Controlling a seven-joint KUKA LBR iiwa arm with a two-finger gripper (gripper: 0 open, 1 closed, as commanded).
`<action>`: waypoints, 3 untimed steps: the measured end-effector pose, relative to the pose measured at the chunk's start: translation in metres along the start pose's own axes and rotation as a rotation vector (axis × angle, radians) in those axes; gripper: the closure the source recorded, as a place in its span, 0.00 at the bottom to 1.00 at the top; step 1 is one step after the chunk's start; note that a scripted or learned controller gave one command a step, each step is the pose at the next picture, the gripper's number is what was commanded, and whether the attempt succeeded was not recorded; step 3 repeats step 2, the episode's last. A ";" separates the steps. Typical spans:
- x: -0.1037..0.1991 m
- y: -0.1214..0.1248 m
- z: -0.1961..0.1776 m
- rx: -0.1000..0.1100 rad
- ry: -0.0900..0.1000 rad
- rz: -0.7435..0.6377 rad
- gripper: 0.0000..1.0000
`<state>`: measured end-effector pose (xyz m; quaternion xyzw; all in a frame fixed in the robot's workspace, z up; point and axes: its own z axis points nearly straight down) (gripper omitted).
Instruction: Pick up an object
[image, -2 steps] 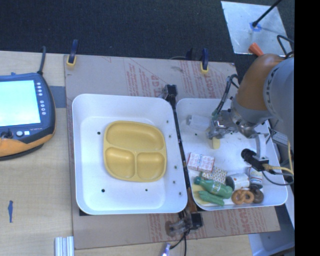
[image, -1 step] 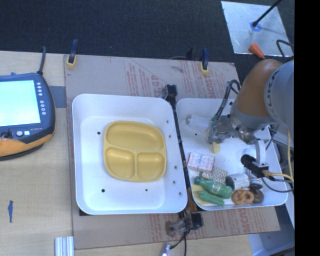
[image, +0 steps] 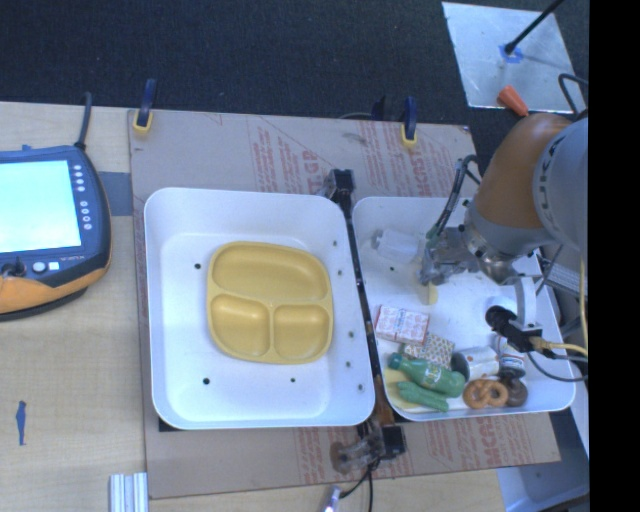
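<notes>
Though I cannot tell the claw (image: 432, 275) state, it hangs over the right bin (image: 400, 215), its tip at a small yellow piece (image: 431, 293): light, stiff, likely slippery; pinch it across its narrow sides.

A pale wooden bench (image: 70, 400) fills the lower part, with a brown cardboard sheet (image: 250, 150) clamped over its middle. Toward twelve o'clock lies dark carpet floor (image: 250, 50). At one o'clock a pale grey floor patch (image: 510, 50) catches bright light. At nine o'clock rests a touchscreen tablet (image: 45, 225).
</notes>
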<state>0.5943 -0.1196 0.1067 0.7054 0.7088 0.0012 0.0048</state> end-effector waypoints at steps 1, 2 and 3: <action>-0.016 -0.043 0.011 0.001 0.002 -0.002 1.00; -0.015 -0.046 0.014 0.010 0.003 0.000 0.00; -0.015 -0.046 0.014 0.010 0.003 0.000 0.00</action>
